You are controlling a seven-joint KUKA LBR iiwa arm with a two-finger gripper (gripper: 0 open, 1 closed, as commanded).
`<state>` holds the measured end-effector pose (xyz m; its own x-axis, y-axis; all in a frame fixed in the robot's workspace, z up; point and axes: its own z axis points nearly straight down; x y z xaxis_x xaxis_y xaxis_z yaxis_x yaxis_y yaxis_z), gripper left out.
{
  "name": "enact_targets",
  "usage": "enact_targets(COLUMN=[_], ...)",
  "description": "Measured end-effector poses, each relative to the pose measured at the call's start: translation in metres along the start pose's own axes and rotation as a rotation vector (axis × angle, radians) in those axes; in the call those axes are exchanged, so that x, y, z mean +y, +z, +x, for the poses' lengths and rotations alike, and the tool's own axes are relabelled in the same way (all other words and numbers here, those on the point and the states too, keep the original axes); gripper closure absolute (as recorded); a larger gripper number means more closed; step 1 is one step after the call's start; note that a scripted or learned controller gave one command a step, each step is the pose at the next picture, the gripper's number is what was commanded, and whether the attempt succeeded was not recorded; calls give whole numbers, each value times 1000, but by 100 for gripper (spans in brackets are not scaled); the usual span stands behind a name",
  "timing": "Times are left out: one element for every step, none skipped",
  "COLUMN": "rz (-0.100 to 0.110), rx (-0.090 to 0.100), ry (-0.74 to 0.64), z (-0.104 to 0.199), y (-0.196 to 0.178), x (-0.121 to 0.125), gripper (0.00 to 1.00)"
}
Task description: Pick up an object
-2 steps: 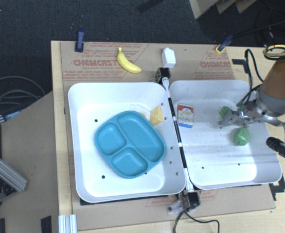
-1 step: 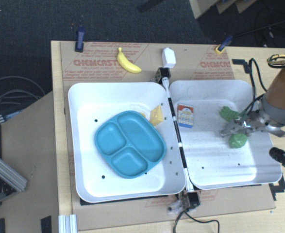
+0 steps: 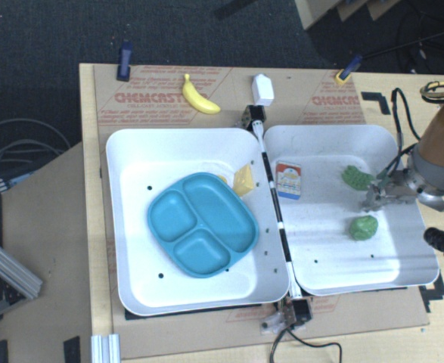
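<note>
The right bin (image 3: 320, 271) holds a small white carton with a red and blue label (image 3: 288, 181), a green leafy piece (image 3: 355, 177) and a rounded green lump (image 3: 363, 228). My gripper (image 3: 382, 192) reaches in from the right, low over the bin, between the two green items. It sits just right of the leafy piece and just above the lump. In the left bin (image 3: 131, 278) lies a blue divided plate (image 3: 200, 224) with a yellow wedge (image 3: 243, 180) at its upper right edge.
A yellow banana (image 3: 200, 97) and a white block (image 3: 262, 89) lie on the cardboard behind the bins. Blue clips (image 3: 124, 60) stand at the back corners. A black cable (image 3: 400, 119) loops beside the arm (image 3: 439, 153).
</note>
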<state>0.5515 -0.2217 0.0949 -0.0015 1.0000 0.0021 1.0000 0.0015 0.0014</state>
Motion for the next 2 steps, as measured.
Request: enact_targets(rz=[2,1], rx=[-2,-2], ry=[1,1], z=[16,16], y=[11,10], x=[10,10], gripper=[100,0])
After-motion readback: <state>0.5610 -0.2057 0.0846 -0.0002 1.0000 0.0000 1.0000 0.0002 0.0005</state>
